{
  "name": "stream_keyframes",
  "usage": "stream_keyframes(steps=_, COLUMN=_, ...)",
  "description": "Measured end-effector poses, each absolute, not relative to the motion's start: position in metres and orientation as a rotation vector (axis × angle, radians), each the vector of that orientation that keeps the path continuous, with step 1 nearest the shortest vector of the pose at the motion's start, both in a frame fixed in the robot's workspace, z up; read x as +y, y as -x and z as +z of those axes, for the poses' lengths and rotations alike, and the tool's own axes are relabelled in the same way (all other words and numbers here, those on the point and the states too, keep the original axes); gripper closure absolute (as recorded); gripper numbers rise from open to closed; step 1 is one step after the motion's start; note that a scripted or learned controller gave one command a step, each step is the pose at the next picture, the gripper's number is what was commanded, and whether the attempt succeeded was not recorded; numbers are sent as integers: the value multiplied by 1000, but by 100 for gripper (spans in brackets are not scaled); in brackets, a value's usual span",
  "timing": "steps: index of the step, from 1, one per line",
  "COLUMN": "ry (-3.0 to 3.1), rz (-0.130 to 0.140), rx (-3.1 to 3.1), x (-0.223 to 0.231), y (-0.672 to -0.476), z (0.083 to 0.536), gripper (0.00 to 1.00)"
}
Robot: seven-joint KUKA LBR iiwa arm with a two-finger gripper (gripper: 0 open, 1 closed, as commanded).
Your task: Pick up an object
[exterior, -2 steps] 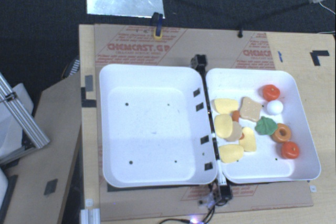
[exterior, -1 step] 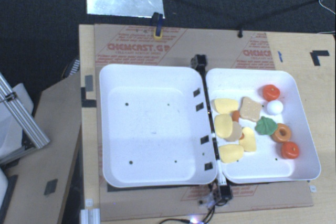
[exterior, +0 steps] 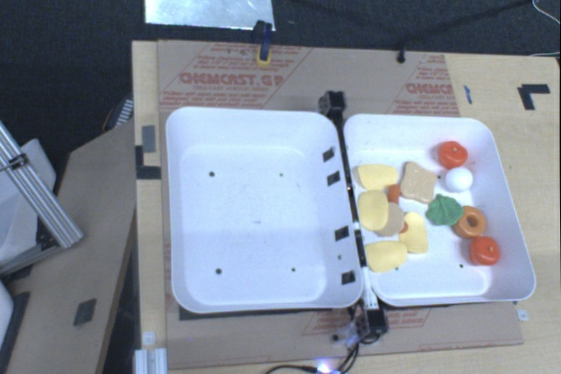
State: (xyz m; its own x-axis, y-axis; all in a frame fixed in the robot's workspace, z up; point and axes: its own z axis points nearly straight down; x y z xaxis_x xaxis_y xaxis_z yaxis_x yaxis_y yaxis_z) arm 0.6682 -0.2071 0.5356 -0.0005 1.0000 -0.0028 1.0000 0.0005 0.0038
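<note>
I judge the pick not yet begun: my end effector isn't over either bin, so I cannot tell its state. The toy food sits clustered in the right bin; the tomato stands apart, my easiest target. Next, descend over it.

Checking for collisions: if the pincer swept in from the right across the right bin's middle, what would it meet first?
Probably the brown ring, if it clears the bin's right wall; depth is unclear.
</note>
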Motion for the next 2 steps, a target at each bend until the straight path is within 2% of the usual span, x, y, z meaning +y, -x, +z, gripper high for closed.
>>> stream_keyframes(steps=1, ry=-2227, rz=-8, rx=2228, x=-200, y=-668, z=400, gripper=100)
stream_keyframes(steps=2, ry=-2203, rz=11, rx=2235, x=-79, y=-649, z=447, gripper=100)
